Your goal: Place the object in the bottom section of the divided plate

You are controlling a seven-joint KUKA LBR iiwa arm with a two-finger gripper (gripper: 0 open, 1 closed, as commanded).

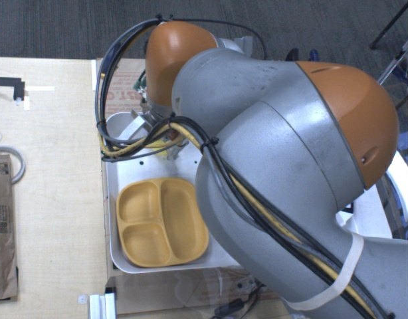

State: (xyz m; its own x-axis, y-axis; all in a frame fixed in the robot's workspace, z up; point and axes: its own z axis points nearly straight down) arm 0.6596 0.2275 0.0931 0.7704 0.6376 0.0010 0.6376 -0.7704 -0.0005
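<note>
The yellow divided plate [163, 222] sits in a white bin [124, 261], and it is my landmark; it has three parts, two small ones on its left and one long one on its right; all three look bare. I cannot see the object I am meant to place; my big grey arm [284, 178] covers the space past the plate's far edge, so the object may be hidden under there, or it may not be.

My gripper is somewhere past the plate's far side, under my orange wrist [177, 55] and a bunch of black and yellow cables [147, 138]; I cannot tell if it is grasping anything, or what.

To do this step well, I think I should come down slowly over the small part nearest the plate's near edge; I should stay inside its little walls, and let go low so nothing bounces into the next part.

Left of the plate is a pale wooden tabletop [51, 131]; a brown paper bag [3, 224] lies on it, well apart from the plate; far past the plate is dark grey carpet [71, 12].
</note>
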